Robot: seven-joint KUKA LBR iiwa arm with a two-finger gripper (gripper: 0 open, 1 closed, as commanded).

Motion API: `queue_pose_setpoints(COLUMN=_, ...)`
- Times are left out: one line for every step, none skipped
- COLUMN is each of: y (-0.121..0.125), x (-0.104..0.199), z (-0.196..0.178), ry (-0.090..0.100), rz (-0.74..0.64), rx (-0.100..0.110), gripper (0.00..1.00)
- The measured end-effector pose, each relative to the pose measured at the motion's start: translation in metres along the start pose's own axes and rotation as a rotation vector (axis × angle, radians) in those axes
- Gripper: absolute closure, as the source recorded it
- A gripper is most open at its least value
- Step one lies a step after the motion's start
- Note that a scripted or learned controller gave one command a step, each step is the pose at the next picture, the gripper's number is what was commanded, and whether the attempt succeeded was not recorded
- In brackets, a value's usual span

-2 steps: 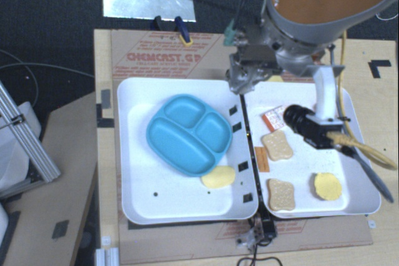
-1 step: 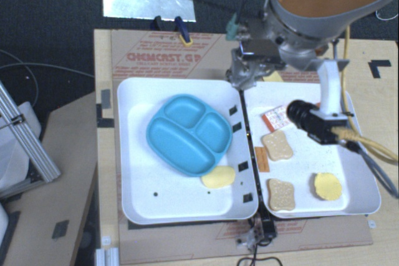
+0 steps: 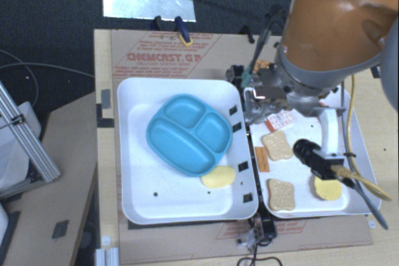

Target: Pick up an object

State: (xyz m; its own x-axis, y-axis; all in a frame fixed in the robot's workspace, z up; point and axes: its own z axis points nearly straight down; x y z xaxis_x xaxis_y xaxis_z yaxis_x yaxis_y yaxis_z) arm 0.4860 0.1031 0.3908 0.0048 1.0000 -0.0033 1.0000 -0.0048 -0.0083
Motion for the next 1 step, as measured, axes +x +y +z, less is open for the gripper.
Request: queue_pose_setpoints(y=0.0317, x=0.0473, z=-0.0274, ry=0.006, rz=-0.011, rx=-0.015, gripper=1.0)
